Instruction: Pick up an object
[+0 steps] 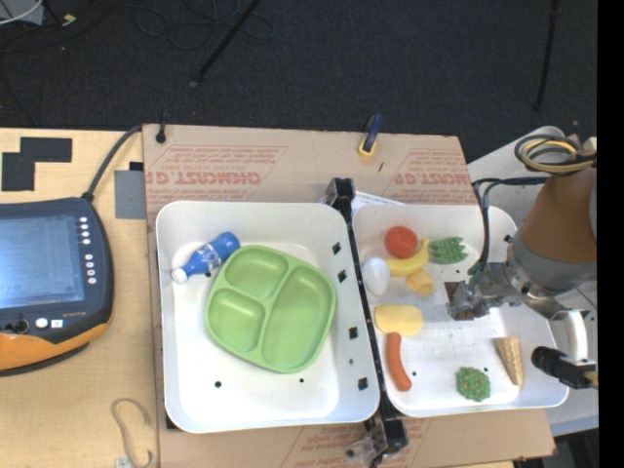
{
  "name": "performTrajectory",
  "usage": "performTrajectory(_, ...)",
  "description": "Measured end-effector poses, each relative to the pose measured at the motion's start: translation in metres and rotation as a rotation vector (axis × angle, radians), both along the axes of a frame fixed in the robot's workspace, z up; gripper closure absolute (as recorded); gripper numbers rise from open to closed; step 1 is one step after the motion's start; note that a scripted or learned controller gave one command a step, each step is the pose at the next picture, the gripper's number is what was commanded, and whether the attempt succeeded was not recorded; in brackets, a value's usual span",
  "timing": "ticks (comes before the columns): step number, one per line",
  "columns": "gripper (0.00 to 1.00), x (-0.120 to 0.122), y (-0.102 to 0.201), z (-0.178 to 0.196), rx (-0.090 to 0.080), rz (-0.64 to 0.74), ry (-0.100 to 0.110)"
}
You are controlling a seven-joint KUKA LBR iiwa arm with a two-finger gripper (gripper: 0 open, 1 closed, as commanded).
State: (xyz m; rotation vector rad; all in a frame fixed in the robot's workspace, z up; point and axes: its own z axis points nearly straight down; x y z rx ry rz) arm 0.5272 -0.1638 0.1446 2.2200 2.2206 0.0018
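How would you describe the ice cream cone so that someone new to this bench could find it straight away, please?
Look in the right-hand bin, the one that holds the toy food. Go to its near right corner, beside the bushy green piece. The ice cream cone is the small tan pointed piece lying there, the one tapering shape among rounded neighbours.

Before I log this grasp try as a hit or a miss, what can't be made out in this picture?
- Tool: small and dark above the right bin; whether it is open or shut is unclear.
- Anything held: too small to tell.
- Arm: cut off by the right edge.
- Blue bottle: label too small to read.
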Motion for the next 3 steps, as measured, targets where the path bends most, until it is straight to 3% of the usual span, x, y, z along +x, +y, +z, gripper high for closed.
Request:
performTrajectory(1, 1.0, -0.004, 0.0, 0.062, 0.0, 0.0, -0.001)
performTrajectory(2, 1.0, -0.004, -0.002, 0.084, 0.0, 0.0, 0.001)
performTrajectory(3, 1.0, -0.009, 0.05, 0.073, 0.003, 0.003, 0.007)
